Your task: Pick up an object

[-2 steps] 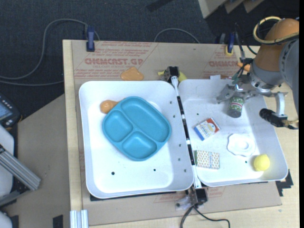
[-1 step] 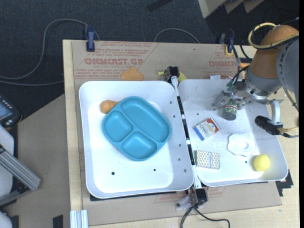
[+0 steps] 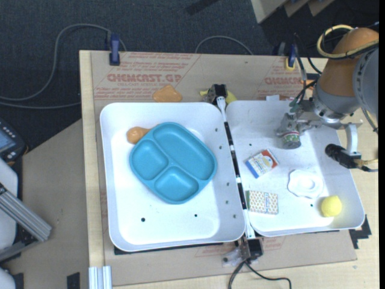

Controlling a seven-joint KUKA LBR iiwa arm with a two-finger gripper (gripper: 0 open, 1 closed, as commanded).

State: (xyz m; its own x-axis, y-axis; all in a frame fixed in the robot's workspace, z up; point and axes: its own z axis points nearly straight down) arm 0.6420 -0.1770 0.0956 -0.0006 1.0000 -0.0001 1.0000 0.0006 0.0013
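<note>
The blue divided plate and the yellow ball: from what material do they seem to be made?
The blue divided plate looks like moulded plastic: one even colour, rounded compartment edges, soft sheen. The yellow ball has a matte, slightly uneven surface, so probably foam or soft rubber; the view cannot settle which.

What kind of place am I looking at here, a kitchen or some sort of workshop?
Most likely a robot test lab, not a kitchen. A robot arm reaches over two white bins on a bench, cables trail across the floor, and the bins hold odd items such as a blue divided plate and a yellow ball.
</note>
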